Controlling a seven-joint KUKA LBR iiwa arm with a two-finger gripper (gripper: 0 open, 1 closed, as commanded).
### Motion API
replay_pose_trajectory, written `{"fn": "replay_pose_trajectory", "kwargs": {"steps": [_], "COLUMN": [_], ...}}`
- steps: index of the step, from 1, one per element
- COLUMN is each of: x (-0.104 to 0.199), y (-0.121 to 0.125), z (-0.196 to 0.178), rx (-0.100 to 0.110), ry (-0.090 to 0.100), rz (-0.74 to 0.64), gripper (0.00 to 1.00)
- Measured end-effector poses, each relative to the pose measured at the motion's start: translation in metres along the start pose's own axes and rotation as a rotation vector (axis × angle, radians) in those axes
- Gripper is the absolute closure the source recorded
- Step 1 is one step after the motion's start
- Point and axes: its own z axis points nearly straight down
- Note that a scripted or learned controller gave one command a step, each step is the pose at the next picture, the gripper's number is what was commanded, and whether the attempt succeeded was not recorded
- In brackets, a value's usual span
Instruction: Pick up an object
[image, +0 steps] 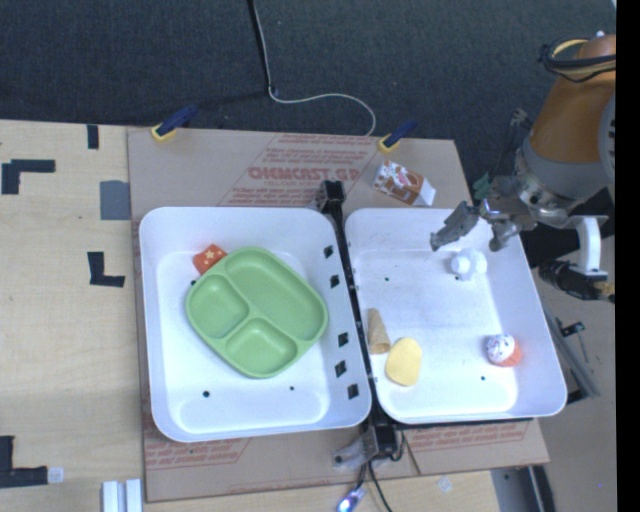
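The small white object sat in the far part of the right bin, just under the gripper, and looked like the likeliest target. It was pale on white, so its outline was poor; prob. a small rounded lump, maybe soft plastic or foam. Judging by size it should be light and would shift or roll if nudged, so a centred pinch across its widest part seemed the safest hold.

The gripper's two fingers stood apart, one dark finger slanting left and the other nearer the wrist, w/ nothing between them. It hung just above the white object, not clearly touching it.

Other picks in the same bin: a yellow rounded piece near the front left, smooth and likely slippery, w/ a tan cone-like piece touching or just beside it along the left wall. A small white-and-orange ball lay near the right wall, well apart from the rest.

The left bin held a green divided plate, tilted diagonally, stiff and too wide for a plain pinch except at the rim. A small orange block peeked out at its far left edge.

A snack packet lay on the cardboard beyond the right bin.
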Motion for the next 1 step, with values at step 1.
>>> {"fn": "replay_pose_trajectory", "kwargs": {"steps": [1], "x": [0.1142], "y": [-0.095], "z": [-0.0501], "rx": [-0.001], "ry": [0.005], "rz": [-0.011], "gripper": [0.0]}}
